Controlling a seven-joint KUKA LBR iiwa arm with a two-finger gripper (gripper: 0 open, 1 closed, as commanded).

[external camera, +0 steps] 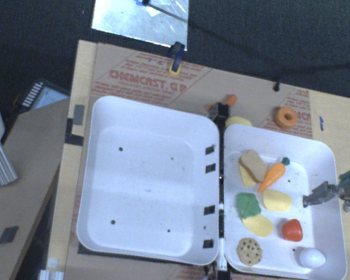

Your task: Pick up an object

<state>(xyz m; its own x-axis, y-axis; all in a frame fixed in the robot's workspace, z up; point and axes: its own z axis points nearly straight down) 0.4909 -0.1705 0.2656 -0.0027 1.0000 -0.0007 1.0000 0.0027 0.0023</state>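
The right bin [332, 164] holds several toy foods: an orange carrot [272, 175] lying over a tan bread slice [251, 161], a pale yellow piece [277, 201], a green piece [248, 204], a yellow lemon shape [258, 225], a red piece [292, 229], a white egg [311, 258] and a cookie [249, 250]. My gripper [318, 194] reaches in over the bin's right rim, just right of the pale yellow piece and above the red one. I see nothing held in it.
The left bin [92, 155] lies beside the right one, with black clips along the shared edge. A donut [286, 117], a yellow object [238, 122] and a small orange object [231, 99] rest on the cardboard behind the bins.
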